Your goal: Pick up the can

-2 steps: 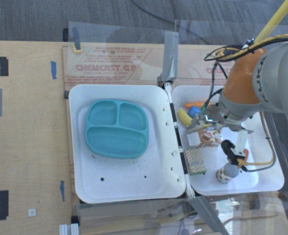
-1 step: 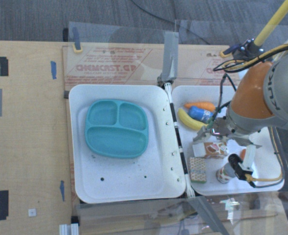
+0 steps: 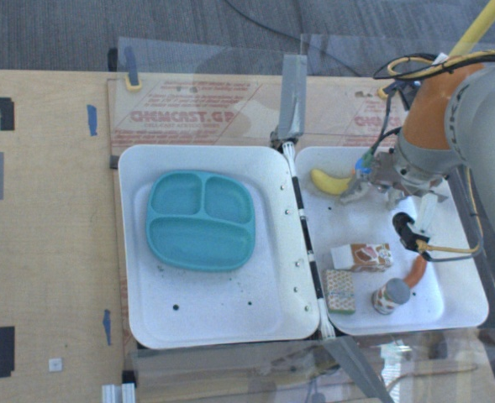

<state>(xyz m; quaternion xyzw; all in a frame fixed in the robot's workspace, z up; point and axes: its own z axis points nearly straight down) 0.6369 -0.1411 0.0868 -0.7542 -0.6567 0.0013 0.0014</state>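
The can (image 3: 389,296) stands upright near the front of the right bin (image 3: 461,309), with a grey lid and a coloured label. An orange carrot (image 3: 416,269) touches it on its upper right side. My gripper (image 3: 373,188) is low over the far part of the same bin, just right of the yellow banana (image 3: 329,180) and well behind the can. The grey arm with its orange band (image 3: 432,112) covers the bin's far right corner.
A small printed box (image 3: 363,256) and a patterned square packet (image 3: 340,291) lie left of the can. A black cable loop (image 3: 404,227) hangs between gripper and carrot. In the left bin (image 3: 146,309) sits a teal divided plate (image 3: 202,221).
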